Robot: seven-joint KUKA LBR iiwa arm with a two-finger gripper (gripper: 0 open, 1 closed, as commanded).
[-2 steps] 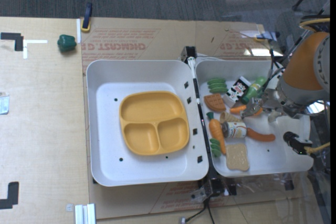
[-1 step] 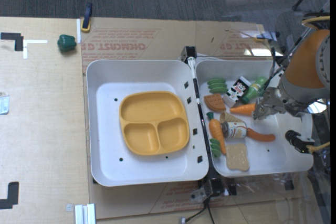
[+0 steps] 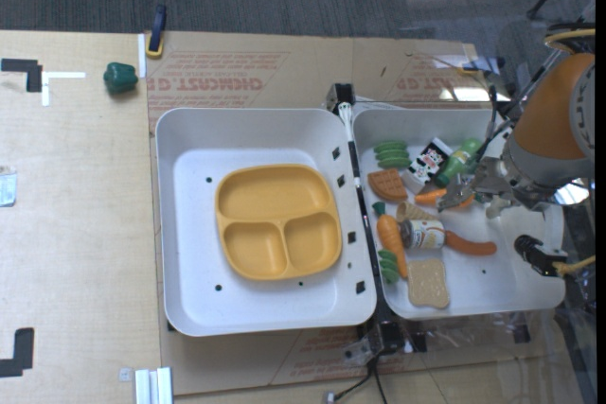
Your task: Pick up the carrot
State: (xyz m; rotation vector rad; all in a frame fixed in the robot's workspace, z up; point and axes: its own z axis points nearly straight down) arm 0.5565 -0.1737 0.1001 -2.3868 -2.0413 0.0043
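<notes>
The carrot [image 3: 389,237] lies in the right bin [image 3: 530,293], tight against its left wall, pointing toward five o'clock. A small jar [image 3: 423,234] lies on its side touching the carrot at three o'clock, a slice of bread [image 3: 428,284] sits just below at five o'clock, and a brown cookie-like piece [image 3: 385,184] sits above at twelve. A sausage [image 3: 470,246] lies beyond the jar. Green beans [image 3: 390,152], a black-and-white carton [image 3: 431,161] and a green piece [image 3: 461,156] crowd the top. The gripper [image 3: 461,197] hovers at two o'clock from the carrot, over a second orange piece [image 3: 431,198]; whether it is open or closed, I cannot tell. The left bin [image 3: 180,232] holds a yellow divided plate [image 3: 278,220]. Mirrored red lettering on the cardboard [image 3: 237,71] is unreadable.
</notes>
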